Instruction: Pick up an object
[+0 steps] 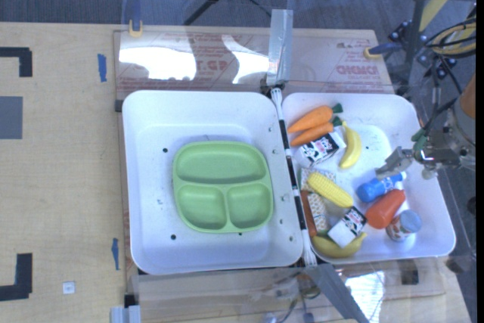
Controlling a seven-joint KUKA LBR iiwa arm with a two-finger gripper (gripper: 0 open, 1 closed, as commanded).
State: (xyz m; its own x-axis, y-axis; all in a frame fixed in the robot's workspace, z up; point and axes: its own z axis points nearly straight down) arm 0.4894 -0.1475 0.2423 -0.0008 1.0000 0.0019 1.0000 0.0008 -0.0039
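The gripper (398,160) hangs over the right bin (431,197) near its three o'clock edge; whether it is parted or closed cannot be told, and nothing shows in its grasp. Just below it lies a blue bottle (376,187), long axis running from eight o'clock toward two o'clock, its pale cap end pointing up at the gripper. An orange-red object (386,209) lies touching the bottle at five o'clock. A yellow banana (351,147) sits at ten o'clock from the gripper. The left bin (144,125) bears a green divided plate (223,185).
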